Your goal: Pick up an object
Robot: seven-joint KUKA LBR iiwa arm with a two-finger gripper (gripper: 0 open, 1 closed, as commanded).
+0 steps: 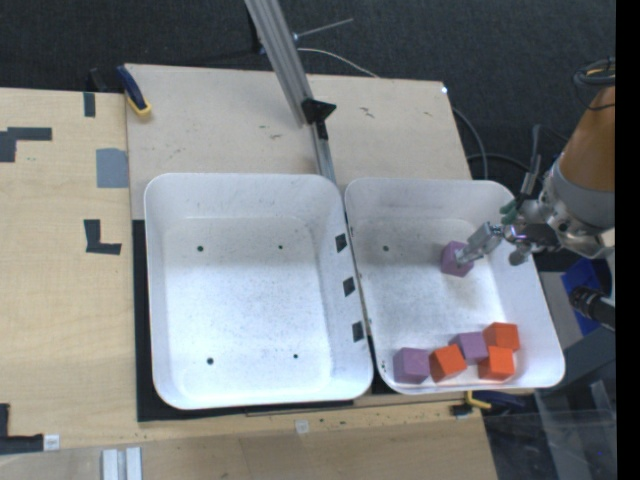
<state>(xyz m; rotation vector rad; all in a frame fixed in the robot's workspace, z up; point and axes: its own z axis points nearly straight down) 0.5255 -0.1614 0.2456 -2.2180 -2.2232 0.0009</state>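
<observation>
White bins: we saw two shallow bins side by side on the bench, the left bin (170,268) with a speckled floor, the right bin (400,203) holding all the blocks.
Camera view, arm: the grey arm (585,183) with its orange band reached in from the right edge, over the right bin's far right rim.
Gripper: we placed the gripper (478,246) low over the right bin, its tip at the lone purple block.
Gripper state: we could not tell whether it was spread or closed, and we could not confirm a hold on anything.
Lone purple block: this purple block (457,259) sat in the upper middle of the right bin, touching or just beside the gripper tip, well apart from the other blocks.
Cluster: near the right bin's near rim we counted a purple block at the left (410,365), an orange block (448,362) just beside it, a smaller purple block (473,347) behind that, and two orange blocks (500,352) at the right end, one close behind the other.
Bench: we noted a light wooden bench (60,298) and a slanted metal rail (285,53) above the bins.
</observation>
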